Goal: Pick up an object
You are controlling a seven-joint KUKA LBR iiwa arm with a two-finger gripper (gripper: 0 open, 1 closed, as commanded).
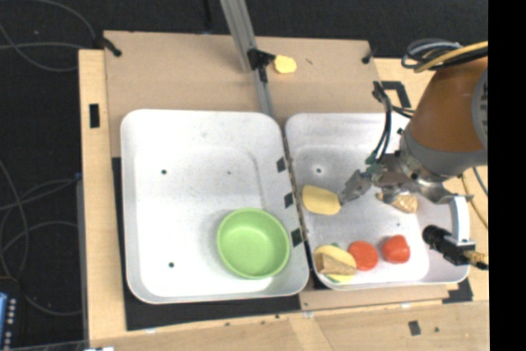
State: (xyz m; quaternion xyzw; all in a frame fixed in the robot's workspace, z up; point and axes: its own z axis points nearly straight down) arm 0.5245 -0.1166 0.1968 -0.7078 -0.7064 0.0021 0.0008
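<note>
The pale yellow lump (pixel 320 200) lies on the floor of the right bin (pixel 329 140), just to the camera-left of the claw (pixel 356 187), whose dark fingertip almost reaches its edge; nothing sits between the fingers, though whether they are spread or closed cannot be told from this slanted view. A tan object (pixel 404 202) rests on the far side of the claw, partly hidden under the wrist. Nearer the camera than the claw lie a round red-orange object (pixel 363 255), a red blocky one (pixel 396 249) and a yellow-and-tan piece (pixel 336 262) at the bin's front edge. Further to the camera-left, the left bin (pixel 181 152) holds a green bowl (pixel 253 242). A small yellow item (pixel 285 64) sits on the brown board beyond the bins. No writing can be read anywhere. The arm (pixel 448 119) is cut off at the right.
</note>
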